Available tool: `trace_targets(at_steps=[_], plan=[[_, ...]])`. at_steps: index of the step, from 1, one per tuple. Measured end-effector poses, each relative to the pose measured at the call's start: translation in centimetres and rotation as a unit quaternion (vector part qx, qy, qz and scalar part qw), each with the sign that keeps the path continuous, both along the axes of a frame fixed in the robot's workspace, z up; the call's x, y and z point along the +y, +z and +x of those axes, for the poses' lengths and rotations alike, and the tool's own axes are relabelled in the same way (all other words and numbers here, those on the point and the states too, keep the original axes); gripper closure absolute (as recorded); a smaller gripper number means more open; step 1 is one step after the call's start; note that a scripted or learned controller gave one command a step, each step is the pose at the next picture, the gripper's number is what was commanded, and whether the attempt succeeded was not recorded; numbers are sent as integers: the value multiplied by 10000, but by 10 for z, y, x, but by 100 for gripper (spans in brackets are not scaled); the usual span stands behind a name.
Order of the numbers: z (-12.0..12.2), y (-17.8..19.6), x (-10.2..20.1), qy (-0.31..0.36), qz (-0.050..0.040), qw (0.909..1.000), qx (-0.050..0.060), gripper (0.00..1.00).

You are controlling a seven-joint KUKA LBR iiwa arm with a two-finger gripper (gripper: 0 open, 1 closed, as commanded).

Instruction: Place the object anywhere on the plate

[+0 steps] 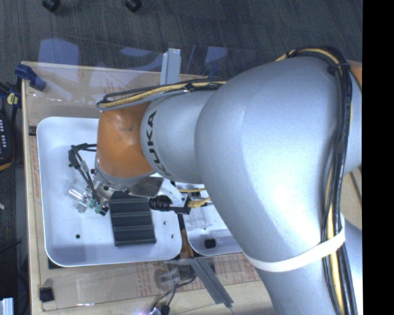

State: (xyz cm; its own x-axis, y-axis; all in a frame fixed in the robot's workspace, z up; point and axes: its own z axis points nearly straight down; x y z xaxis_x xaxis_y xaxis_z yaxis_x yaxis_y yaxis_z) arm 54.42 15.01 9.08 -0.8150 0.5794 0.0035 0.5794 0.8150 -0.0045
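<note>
Hanging over the near right part of the view's left bin, the gripper shows as one dark ribbed block seen from above. Whether it is open or closed: cannot tell from this angle, and nothing can be seen held in it.

Just left of the block, at the wrist, sits one small clear-and-green fitting with thin black cable looping up from it. Whether that fitting touches the bin floor cannot be told. Above the block is the orange band, one, then the grey arm, one, which covers most of the view's right half.

Bins counted: two, both white and shallow, side by side. The right bin shows as a narrow strip at its near left corner below the arm.

Loose items counted:
- one small dark piece, lying on the floor of the right bin near that corner, well apart from the gripper. Likely the task's object; too small to name.
- one tiny black speck on the left bin floor, near its front left, apart from the gripper.

Beyond the bins: two black knobs at the top edge, and one upright grey post behind the left bin.
</note>
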Motion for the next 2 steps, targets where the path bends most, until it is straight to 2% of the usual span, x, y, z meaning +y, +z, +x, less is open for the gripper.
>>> trace_targets(at_steps=[1, 2], plan=[[-68, 2, -43, 2285, 25, 9735, -27, 100], [5, 1, 23, 2194, 14, 9756, -21, 100]])
